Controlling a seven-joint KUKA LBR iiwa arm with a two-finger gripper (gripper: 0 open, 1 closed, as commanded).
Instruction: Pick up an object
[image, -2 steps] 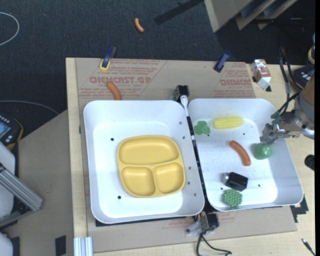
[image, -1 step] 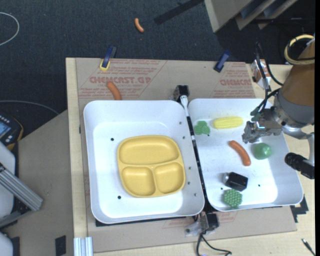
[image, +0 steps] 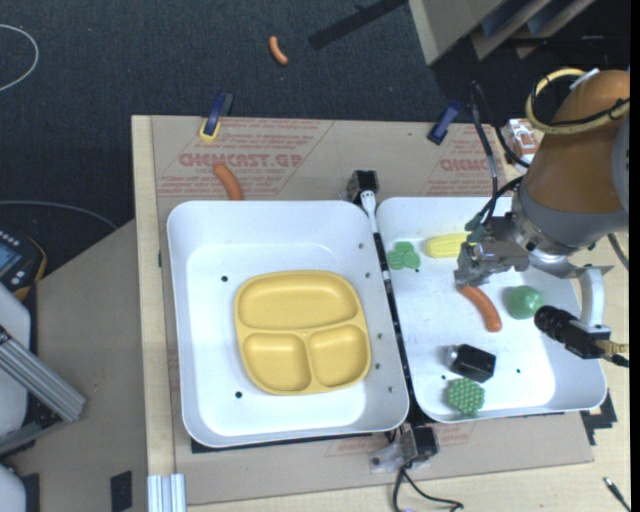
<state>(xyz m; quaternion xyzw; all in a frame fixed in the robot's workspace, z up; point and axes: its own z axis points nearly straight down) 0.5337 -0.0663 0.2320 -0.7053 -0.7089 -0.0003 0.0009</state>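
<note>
My gripper (image: 478, 274) hangs over the right bin (image: 560, 395), near its middle, pointing down. Directly below its tip lies an orange sausage-shaped piece (image: 483, 306), and the tip is close above that piece's upper end. A yellow corn cob (image: 443, 245) lies just to the gripper's left, partly behind it. A green leafy piece (image: 403, 256) sits near the bin's left wall. A round green piece (image: 522, 300) lies to the right of the sausage. A black block (image: 472, 361) and a bumpy green ball (image: 464, 396) rest near the front.
The left bin (image: 200, 300) holds a yellow divided plate (image: 300, 330). An orange sausage (image: 229, 181) lies on the bench board behind the left bin, another (image: 278, 49) on the dark floor. Black clamps sit between the bins, and a black cable fitting (image: 565, 330) sits at the right.
</note>
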